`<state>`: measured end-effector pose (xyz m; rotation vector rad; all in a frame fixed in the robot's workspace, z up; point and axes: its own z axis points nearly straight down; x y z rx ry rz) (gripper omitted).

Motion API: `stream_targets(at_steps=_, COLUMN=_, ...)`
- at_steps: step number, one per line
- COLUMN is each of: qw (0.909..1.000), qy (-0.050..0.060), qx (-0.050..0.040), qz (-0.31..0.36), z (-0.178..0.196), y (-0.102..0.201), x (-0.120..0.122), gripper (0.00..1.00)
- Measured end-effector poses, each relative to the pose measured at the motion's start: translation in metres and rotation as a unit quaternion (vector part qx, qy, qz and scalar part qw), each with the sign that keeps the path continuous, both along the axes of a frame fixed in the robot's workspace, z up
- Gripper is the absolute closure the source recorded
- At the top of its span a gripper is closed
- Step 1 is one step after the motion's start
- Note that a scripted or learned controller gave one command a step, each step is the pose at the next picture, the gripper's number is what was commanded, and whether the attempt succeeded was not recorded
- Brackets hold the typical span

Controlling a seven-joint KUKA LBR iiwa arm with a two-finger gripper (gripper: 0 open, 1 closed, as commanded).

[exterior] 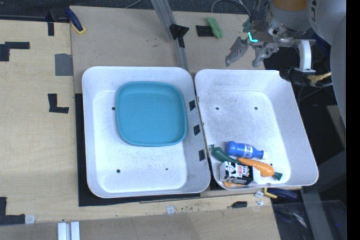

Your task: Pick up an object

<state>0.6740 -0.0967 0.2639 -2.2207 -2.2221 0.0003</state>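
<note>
arm parked high, nothing picked yet

the two-finger gripper [251,57] hangs above the far edge of the right white bin [292,115], fingers spread wide with nothing between them. best bet is probably the small blue plastic bottle with a white label [244,150], lying on its side in the near corner, touching an orange carrot-shaped toy [256,165]. it should come down straight and close across the bottle's narrow width. the teal square plate [151,113] sits in the left bin.
</note>
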Motion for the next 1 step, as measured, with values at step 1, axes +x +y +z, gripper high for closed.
stream_targets(at_steps=1, qw=1.0, qy=0.0, qx=0.0, qz=0.0, z=-0.0001, y=0.0, x=0.0, gripper=0.0)
